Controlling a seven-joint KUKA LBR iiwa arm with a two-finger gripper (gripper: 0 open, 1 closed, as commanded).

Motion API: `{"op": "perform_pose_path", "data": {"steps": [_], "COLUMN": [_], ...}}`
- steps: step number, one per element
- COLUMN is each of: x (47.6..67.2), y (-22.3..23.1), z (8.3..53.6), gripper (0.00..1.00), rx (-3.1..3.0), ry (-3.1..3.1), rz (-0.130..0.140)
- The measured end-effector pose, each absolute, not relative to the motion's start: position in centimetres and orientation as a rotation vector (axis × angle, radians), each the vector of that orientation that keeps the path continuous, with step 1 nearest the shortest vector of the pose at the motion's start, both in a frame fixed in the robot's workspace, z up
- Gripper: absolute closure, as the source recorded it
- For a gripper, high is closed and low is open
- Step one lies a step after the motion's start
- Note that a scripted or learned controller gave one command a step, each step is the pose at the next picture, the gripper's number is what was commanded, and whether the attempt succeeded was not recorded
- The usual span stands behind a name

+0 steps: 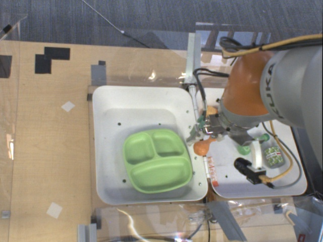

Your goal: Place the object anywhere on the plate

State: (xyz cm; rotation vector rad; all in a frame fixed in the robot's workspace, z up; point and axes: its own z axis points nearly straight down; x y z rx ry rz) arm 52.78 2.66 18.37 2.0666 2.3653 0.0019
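Pale wooden bench is bearing two white bins, the left bin (108,110) holding a green three-part plate (157,160). Just right of it, over the rim between the bins, the gripper (204,130) is hovering with a small orange object (202,147) right beneath it, though I cannot tell whether it is clamped on that piece. Carrying it left until it is hanging squarely over a compartment before lowering is probably serving best. The right bin (298,185) is holding a small green piece (245,148), a white tube (257,155) and a clear green-speckled packet (274,156).
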Motion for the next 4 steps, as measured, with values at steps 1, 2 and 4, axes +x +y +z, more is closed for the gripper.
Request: {"op": "perform_pose_path", "data": {"steps": [1,2,4], "x": [52.78,52.78,52.78], "y": [2.66,2.66,2.66], "z": [18.37,18.37,18.37], "gripper": [0.00,0.00,0.00], "rx": [2.067,2.067,2.067], "ry": [2.365,2.365,2.365], "rz": [0.002,0.002,0.002]}}
